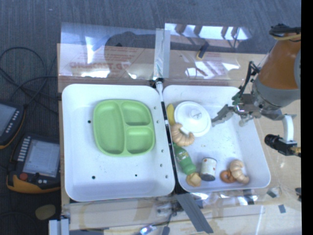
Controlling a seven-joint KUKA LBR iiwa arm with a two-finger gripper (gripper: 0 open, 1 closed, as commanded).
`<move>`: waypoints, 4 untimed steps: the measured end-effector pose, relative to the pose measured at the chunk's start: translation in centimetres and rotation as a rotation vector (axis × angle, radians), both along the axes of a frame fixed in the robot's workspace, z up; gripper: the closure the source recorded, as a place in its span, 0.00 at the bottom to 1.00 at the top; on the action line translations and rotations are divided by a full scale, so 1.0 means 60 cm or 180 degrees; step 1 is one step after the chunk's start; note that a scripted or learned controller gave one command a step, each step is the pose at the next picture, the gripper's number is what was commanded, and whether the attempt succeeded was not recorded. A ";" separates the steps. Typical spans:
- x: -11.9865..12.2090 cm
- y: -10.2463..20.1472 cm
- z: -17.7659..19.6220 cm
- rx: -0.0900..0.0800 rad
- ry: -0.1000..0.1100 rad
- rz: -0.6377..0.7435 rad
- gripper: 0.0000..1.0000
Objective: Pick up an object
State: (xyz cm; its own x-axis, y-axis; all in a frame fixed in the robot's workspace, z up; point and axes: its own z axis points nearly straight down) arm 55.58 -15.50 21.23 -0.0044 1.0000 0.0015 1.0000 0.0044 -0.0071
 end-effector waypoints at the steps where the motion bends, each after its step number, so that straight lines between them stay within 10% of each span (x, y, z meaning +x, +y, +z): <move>1: -0.121 0.057 -0.110 0.0006 0.0006 0.0294 0.00; 2: -0.110 0.115 -0.054 0.0000 0.0000 0.0247 0.00; 3: -0.114 0.049 -0.209 0.0003 -0.0039 0.0360 0.00; 4: -0.110 0.050 -0.195 0.0007 -0.0046 0.0360 1.00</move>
